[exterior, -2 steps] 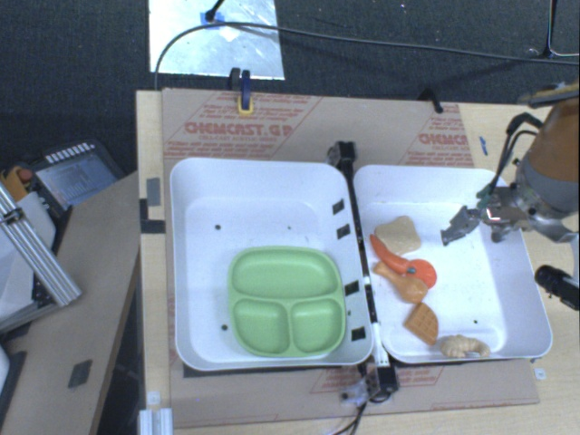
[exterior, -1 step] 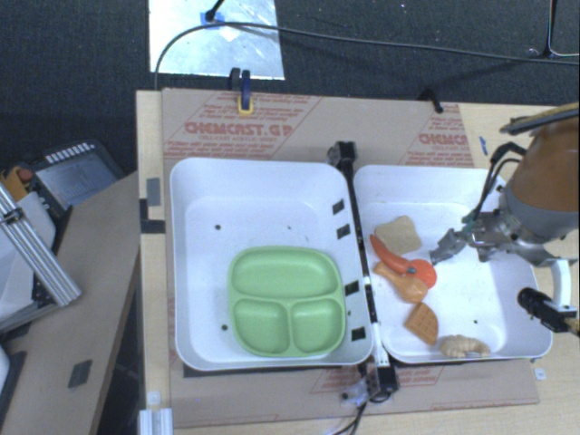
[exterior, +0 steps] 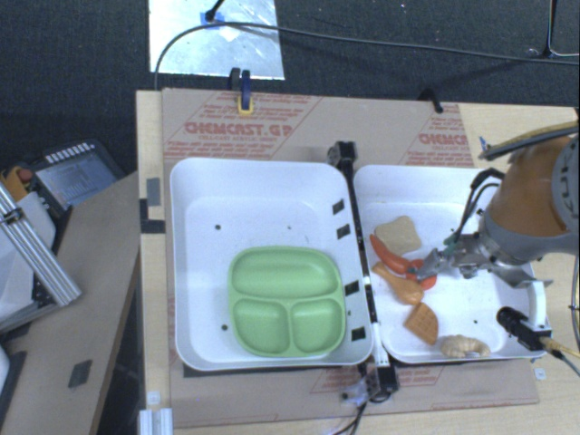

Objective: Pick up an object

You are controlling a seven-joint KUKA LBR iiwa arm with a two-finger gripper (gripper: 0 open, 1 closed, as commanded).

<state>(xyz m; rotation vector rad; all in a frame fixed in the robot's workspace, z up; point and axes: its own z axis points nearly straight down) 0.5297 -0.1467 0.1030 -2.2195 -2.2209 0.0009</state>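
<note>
Food pieces are the target, all clustered in the right bin (exterior: 453,181); to the left, the other bin (exterior: 263,175) carries a green divided tray (exterior: 285,299). Moving right: a red pepper-like piece (exterior: 391,257) lies over an orange strip (exterior: 401,286), a tan slice (exterior: 399,234) behind, an orange wedge (exterior: 421,323) and a pale lump (exterior: 462,344) nearer; the gripper (exterior: 433,265) sits at the red piece's end, whether parted or clamped I cannot tell. Best to centre on one piece alone, close firmly, then lift straight.

The claw (exterior: 426,267) sits low in the right bin (exterior: 453,181) at the red pepper (exterior: 391,257), green tray (exterior: 286,299) in the left bin (exterior: 254,181)
</note>
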